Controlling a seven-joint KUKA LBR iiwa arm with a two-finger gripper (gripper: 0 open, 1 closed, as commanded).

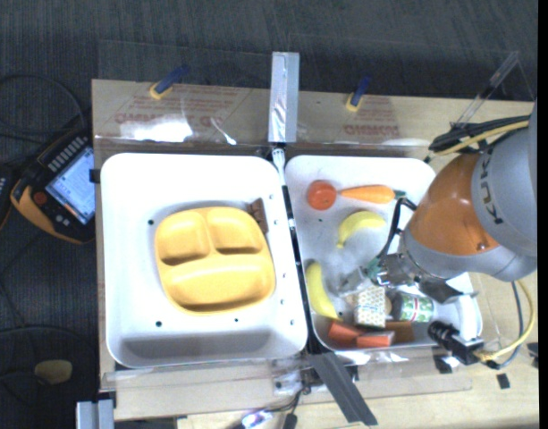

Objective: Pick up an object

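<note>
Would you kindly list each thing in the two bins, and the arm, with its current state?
Yellow divided plate: lying flat in the left bin, nothing on it.
Carrot: lying on its side near the right bin's back wall.
Orange ball: resting beside the carrot's end.
Banana: lying along the right bin's left wall.
Green can: on its side.
Gripper: lowered among the right bin's objects, grasp unclear.

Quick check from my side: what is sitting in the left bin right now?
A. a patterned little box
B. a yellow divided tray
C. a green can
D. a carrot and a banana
B: the yellow divided tray lies alone in the left bin, while the carrot and the other small items lie in the right bin.
</note>
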